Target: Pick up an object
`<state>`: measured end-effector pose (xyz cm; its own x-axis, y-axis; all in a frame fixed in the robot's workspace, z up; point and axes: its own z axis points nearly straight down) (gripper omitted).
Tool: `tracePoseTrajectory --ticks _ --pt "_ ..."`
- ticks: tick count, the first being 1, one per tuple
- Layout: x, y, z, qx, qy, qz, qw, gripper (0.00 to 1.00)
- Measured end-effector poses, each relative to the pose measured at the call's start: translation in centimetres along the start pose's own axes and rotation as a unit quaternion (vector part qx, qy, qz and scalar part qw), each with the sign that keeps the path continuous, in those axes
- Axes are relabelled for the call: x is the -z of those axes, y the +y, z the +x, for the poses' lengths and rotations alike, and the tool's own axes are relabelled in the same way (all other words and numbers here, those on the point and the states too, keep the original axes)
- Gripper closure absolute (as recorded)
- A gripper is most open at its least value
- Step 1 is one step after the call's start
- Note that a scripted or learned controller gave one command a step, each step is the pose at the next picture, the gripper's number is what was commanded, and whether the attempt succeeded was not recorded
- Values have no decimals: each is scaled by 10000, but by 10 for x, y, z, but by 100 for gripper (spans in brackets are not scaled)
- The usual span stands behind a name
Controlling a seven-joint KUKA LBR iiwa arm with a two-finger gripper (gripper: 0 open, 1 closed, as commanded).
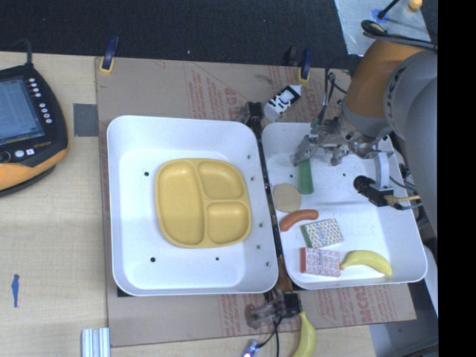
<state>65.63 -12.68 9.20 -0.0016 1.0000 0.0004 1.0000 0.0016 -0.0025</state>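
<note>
My gripper [318, 155] hangs over the far part of the right bin [401, 233], open, with nothing between its fingers. A green stick [306, 177] lies just below its left finger, close to it or touching; I cannot tell which. Nearer the front lie a beige round disc [286, 197], a red sausage [297, 219], a patterned green packet [322, 233], a patterned red packet [320, 261] and a yellow banana [366, 260].
The left bin [126, 199] holds a yellow divided plate [202, 201]. A black and white item [282, 101] lies behind the bins, and a second banana [305, 337] in front of them. A control pendant [26, 129] rests at the far left.
</note>
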Motion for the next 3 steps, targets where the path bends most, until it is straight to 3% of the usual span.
tracePoseTrajectory --ticks 1,2,3 --pt "-1 -29 20 7 -8 14 10000 0" --pt "10 -29 19 5 -11 28 10000 100" --pt "100 -72 62 17 0 5 10000 100"
